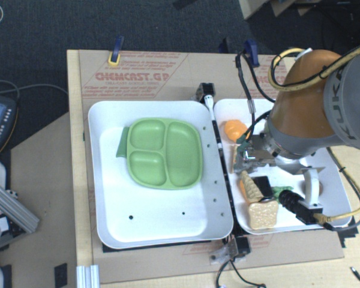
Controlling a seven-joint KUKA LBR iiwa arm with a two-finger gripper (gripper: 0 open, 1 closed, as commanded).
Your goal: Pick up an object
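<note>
Just one green plate (165, 153), two bins (108, 179).

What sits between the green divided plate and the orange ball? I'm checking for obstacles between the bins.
In the camera view, the two bins' adjoining white rims lie between the green plate and the orange ball.

Right bin (261, 225) largely behind arm (312, 101)

Dark carpet floor (78, 11) around bench (84, 71)
</note>
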